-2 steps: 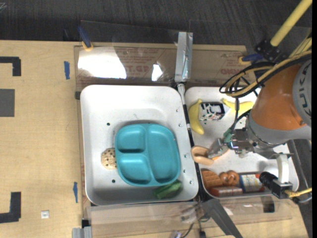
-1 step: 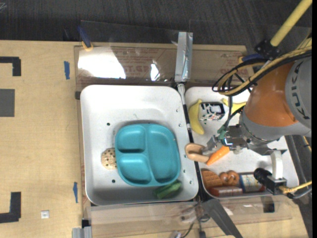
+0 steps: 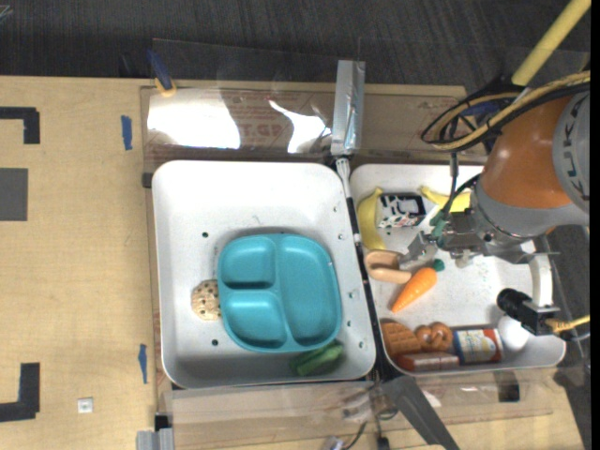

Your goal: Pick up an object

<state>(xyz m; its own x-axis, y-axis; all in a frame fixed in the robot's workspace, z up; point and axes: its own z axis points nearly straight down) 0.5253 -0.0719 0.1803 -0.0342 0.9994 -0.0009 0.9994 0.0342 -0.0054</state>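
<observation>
My gripper (image 3: 424,244) hangs low over the right bin (image 3: 487,279), near its left half. Just below it lies an orange carrot (image 3: 415,289) with a green top, pointing down-left. A tan sausage-like piece (image 3: 384,268) lies to the gripper's left, next to the carrot. Behind the gripper stands a yellow object (image 3: 375,212) with a black-and-white label (image 3: 401,210). Along the bin's front wall lie a brown bread piece (image 3: 396,336), a pretzel (image 3: 433,334) and a bottle (image 3: 478,345) with a red label, on its side. Nothing shows between the gripper's tips.
The left bin (image 3: 187,195) holds a teal divided plate (image 3: 279,291), a speckled cookie (image 3: 205,300) at the plate's left and a green item (image 3: 320,358) at its front right. A metal divider (image 3: 347,111) stands behind the bins. Cables loop at the upper right.
</observation>
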